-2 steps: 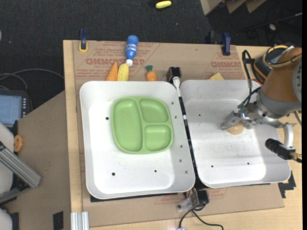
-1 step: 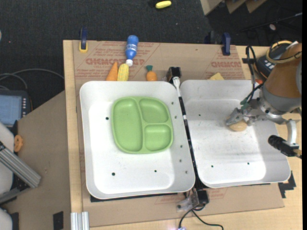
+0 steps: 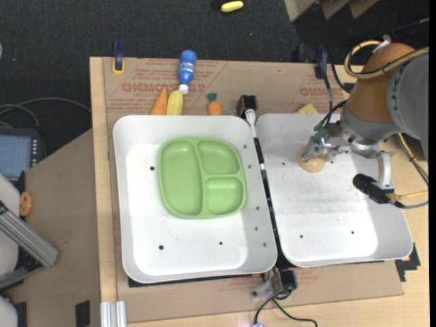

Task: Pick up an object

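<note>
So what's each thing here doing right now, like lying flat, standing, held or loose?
Green divided plastic plate: lying flat in the left white bin.
Small tan rounded object: resting on the right white bin floor, directly under the gripper.
Blue-and-white toy bottle: lying on its side behind the bins.
Yellow toy corn: lying loose beside the bottle.

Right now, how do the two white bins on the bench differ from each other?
The left bin holds a green divided plate; the right bin holds a small tan object. The gripper hangs over the right bin, right at that object, while nothing hangs over the left bin. Both are shallow, white, with rounded corners, and lie side by side.
</note>
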Available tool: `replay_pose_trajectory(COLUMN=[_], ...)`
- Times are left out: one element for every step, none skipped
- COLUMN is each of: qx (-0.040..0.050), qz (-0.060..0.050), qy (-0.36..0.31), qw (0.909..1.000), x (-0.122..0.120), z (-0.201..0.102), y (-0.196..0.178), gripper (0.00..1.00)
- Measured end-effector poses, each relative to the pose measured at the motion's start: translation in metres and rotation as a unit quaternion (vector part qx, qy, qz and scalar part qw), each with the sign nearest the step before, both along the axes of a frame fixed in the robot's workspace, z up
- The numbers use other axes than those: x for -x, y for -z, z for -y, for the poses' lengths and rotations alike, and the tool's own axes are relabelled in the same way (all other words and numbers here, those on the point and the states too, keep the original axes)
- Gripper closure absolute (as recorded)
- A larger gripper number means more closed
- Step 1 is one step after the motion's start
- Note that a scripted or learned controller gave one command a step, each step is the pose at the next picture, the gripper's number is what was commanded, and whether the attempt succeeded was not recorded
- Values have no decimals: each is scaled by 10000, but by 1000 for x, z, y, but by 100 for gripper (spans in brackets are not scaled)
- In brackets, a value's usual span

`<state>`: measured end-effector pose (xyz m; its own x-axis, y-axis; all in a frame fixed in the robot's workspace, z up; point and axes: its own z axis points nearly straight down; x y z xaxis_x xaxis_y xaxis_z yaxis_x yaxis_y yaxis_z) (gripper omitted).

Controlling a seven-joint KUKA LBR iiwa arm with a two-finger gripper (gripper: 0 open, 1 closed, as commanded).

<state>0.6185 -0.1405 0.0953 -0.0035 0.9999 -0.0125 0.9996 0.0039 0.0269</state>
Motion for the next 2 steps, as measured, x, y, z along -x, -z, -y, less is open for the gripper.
replay_pose_trajectory(qx=[-72,-54], qz=[-73,-155], qy=[-31,50], qw=[9999,9999], x=[1,-15], z=[-89,-13], y=[-97,16], gripper=[100,100])
